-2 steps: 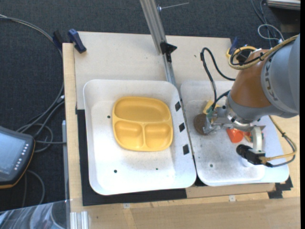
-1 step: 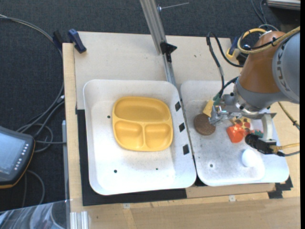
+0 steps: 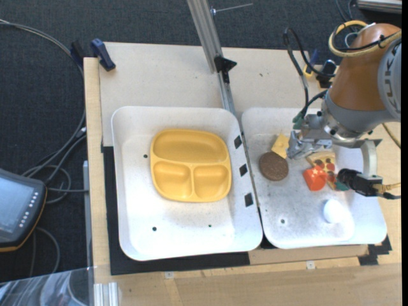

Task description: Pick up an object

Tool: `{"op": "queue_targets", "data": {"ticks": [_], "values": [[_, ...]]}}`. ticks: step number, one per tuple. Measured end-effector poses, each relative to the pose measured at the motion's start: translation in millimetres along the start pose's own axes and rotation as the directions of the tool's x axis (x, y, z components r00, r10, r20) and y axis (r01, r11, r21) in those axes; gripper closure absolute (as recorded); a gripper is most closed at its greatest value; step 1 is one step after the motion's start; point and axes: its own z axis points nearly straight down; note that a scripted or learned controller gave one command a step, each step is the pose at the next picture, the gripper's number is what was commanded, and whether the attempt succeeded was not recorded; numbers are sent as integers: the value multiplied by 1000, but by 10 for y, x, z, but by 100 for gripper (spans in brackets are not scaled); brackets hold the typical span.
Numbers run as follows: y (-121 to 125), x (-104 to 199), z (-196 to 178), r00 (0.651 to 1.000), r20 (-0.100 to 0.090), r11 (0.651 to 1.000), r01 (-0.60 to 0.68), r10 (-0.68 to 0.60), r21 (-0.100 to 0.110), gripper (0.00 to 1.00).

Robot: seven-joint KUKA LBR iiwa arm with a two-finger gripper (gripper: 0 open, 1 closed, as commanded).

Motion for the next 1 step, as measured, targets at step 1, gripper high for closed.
{"op": "queue_targets", "data": {"ticks": [1], "values": [[16,3,-353,1000,0,1000,0,0,0,100]]}}
